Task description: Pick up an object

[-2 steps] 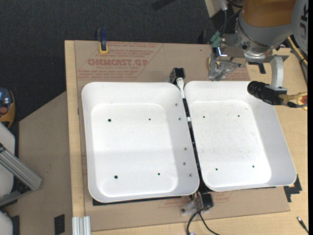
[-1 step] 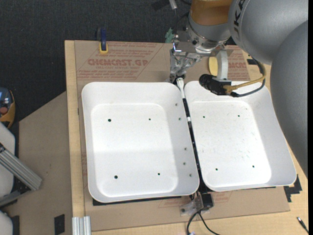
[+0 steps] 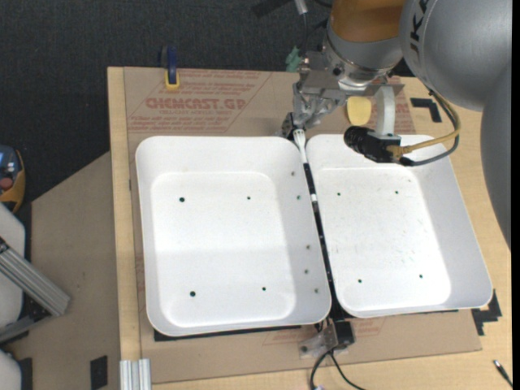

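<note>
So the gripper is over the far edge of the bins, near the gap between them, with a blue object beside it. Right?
Not quite. The camera view shows the gripper over the far edge near that gap, but the object beside it is pale yellow, not blue.

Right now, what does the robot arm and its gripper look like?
The arm is smooth, rounded grey with dark lettering on its shell, and a glossy orange band above the wrist. Below that sits a metallic silver gripper assembly. A black module hangs at its side, with tan and black cables looping off it.
</note>
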Controlling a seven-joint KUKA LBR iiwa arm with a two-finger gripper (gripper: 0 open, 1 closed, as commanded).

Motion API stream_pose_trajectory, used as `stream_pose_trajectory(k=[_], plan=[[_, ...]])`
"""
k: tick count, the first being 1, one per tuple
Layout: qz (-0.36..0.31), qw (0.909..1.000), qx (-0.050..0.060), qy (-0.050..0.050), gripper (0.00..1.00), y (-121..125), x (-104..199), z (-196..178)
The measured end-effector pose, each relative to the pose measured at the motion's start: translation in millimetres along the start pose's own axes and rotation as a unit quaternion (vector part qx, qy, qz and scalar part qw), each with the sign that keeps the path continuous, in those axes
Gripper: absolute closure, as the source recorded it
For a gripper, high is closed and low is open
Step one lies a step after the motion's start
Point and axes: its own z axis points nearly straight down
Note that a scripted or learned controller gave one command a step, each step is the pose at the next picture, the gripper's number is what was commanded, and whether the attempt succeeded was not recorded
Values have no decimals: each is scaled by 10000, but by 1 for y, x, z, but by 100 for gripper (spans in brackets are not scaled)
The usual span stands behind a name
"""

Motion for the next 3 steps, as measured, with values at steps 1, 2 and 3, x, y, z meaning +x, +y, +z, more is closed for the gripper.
stream_pose_trajectory(k=[1,2,3], plan=[[2,10000,-21,-3,100,-22,-17,-30],[14,10000,-37,-11,100,-25,-71,-73],[-20,10000,20,1,100,21,-35,27]])
